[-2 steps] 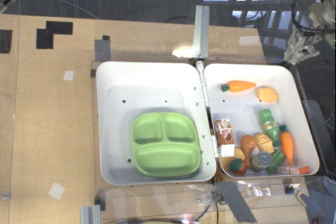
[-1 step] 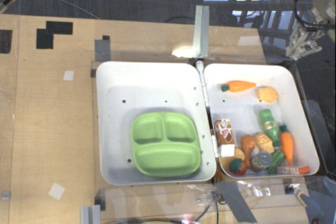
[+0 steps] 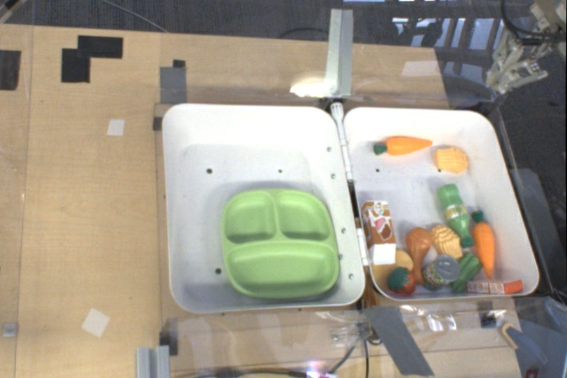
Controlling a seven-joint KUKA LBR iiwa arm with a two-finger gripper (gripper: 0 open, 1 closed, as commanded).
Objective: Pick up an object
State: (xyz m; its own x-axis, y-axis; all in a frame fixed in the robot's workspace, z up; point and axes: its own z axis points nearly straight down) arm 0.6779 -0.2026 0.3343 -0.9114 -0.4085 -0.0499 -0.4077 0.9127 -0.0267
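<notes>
Gripper [image 3: 516, 71] sits at the top right, outside the bins, past the far right corner of the right bin [image 3: 496, 137], over the dark floor; can't tell its opening from this angle and nothing shows between it. Left bin [image 3: 186, 190] holds a green divided plate [image 3: 280, 242], three compartments, lying flat toward the near side. Right bin has all the pick candidates. Far end: an orange carrot [image 3: 405, 145] lying sideways, green tip to the left, and just right of it a yellow corn-like piece [image 3: 452, 159], not touching. Middle right: a green bottle [image 3: 453, 208], roughly along the bin's length. Near-right: a second carrot [image 3: 484, 247] pointing toward the near edge, green pepper-like piece [image 3: 467, 268] beside it. Left wall of the right bin: a small brown-and-white carton [image 3: 379, 230] lying against the divider. Near end is a tight cluster: brown rounded item [image 3: 419, 242], a grey can lid-up [image 3: 437, 273], a red-and-green piece [image 3: 401, 281], all touching or close to it. A red flat item [image 3: 496, 286] lies along the near-right rim. Desk [image 3: 80, 217] is light wood, with black squares at the far left.
</notes>
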